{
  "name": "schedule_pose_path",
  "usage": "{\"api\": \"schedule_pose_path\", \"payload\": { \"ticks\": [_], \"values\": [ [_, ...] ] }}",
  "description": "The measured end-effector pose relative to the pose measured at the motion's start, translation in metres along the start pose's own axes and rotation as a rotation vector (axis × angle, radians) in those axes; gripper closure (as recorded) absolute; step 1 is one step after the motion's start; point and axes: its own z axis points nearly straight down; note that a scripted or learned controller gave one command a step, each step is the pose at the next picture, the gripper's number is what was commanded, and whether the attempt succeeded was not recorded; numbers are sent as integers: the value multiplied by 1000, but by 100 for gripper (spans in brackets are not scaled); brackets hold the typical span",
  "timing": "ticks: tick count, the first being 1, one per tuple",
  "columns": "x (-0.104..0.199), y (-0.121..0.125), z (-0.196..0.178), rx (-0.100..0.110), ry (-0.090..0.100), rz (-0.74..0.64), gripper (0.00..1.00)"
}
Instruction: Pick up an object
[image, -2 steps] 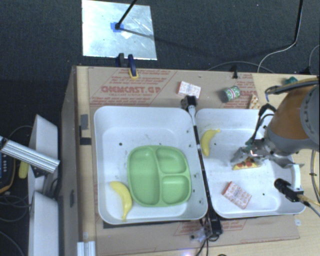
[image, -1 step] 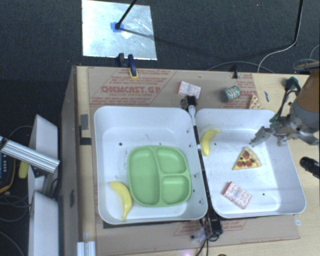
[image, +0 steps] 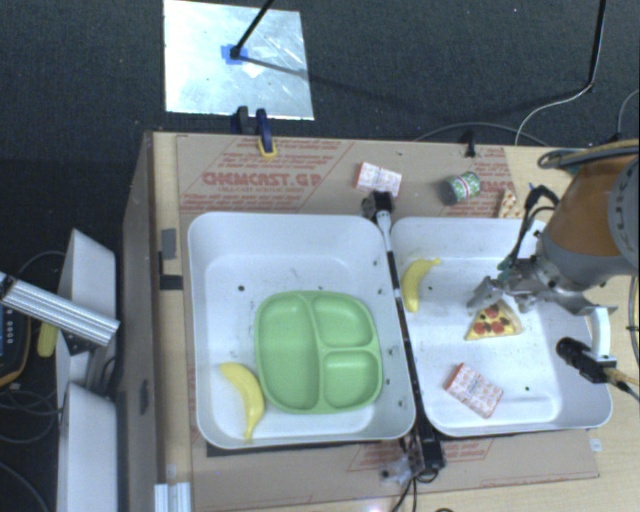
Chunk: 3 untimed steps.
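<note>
One flat pizza slice (image: 494, 322) lies under the end effector (image: 497, 292), whose spread I cannot tell, so prongs may skate over it

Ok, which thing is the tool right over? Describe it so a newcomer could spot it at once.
Look in the right-hand bin, towards its far right side, just below the tool. There lies a toy pizza slice, a yellow wedge with red dots. Its neighbours are a plain yellow banana by the bin's left wall and a small red-and-white packet nearer the front.
</note>
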Motion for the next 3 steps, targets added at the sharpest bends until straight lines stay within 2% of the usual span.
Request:
{"api": "schedule_pose_path", "payload": {
  "ticks": [1,2,3],
  "values": [
    [29,-25,2,-1,0,1,0],
    [-28,-40,36,0,-2,4,0],
    [27,22,36,-3,0,0,0]
  ]
}}
